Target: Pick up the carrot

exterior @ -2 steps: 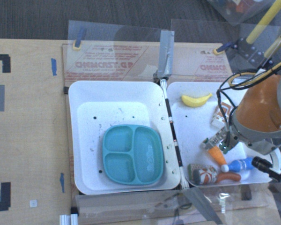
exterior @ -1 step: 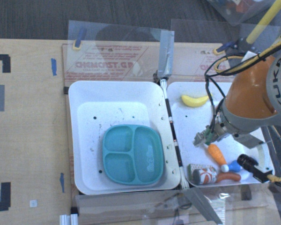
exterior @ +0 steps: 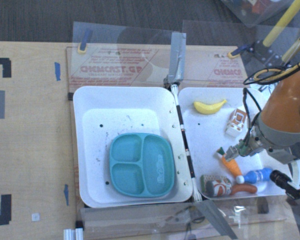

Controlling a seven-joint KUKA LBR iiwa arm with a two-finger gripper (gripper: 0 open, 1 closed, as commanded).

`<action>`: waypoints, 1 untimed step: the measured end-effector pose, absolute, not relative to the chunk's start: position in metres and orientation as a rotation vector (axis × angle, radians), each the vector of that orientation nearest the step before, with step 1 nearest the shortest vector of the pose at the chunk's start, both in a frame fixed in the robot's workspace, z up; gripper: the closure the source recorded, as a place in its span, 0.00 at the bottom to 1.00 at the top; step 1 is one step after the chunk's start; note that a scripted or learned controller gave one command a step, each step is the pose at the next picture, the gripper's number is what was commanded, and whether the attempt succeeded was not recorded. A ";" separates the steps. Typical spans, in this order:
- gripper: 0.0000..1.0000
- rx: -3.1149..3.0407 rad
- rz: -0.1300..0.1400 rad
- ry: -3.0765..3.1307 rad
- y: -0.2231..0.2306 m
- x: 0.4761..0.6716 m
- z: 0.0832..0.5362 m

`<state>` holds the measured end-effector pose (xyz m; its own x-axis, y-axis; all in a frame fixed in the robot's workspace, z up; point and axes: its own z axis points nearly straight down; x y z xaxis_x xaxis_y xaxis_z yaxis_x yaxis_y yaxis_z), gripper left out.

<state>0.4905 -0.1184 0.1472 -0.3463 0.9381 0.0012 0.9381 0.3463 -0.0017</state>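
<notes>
the carrot (exterior: 232, 165) lies in the right bin (exterior: 208, 134), near the front, beside a blue bottle (exterior: 256, 176). the jaws hover at its leafy end; whether apart or together, cannot tell.

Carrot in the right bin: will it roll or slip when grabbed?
The carrot looks like smooth, rigid toy plastic, so probably light and somewhat slippery. Its tapered, rounded body may roll or squirt sideways. The blue bottle lies close by, so a nudge could jostle it.
</notes>
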 end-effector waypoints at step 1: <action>0.00 -1.794 0.001 -2.576 -0.118 0.491 0.147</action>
